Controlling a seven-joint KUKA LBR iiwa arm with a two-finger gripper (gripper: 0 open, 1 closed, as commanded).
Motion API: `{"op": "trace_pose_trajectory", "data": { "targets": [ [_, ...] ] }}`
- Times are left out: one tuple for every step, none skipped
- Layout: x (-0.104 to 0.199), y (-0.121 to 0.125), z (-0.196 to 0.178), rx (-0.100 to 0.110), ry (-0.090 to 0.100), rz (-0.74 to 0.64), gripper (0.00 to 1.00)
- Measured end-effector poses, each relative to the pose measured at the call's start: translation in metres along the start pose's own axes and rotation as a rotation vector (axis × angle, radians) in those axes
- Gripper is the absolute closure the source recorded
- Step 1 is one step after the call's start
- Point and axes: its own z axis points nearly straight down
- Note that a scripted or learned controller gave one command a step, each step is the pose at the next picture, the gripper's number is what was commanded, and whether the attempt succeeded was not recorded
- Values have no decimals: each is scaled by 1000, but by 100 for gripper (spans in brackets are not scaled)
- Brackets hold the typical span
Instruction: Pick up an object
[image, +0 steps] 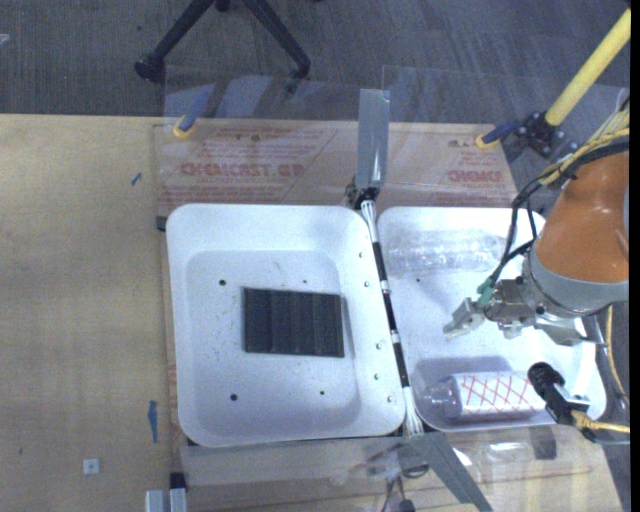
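Note:
My gripper hangs over the middle of the right bin, with nothing visibly held in it. A clear plastic bottle lies on its side at the far end of that bin, up and to the left of the gripper. At the near end lies a clear tube-shaped pack with a red-and-white criss-cross pattern, just below the gripper. A black ribbed rectangular pad lies flat in the middle of the left bin.
The grey arm with its orange band covers the right bin's right side. A metal divider post stands behind the bins, between them. Clear plastic sheeting lies along the back.

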Motion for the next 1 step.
{"op": "trace_pose_trajectory", "data": {
  "targets": [
    [-49,-11,69,3,2,-18,0]
  ]
}}
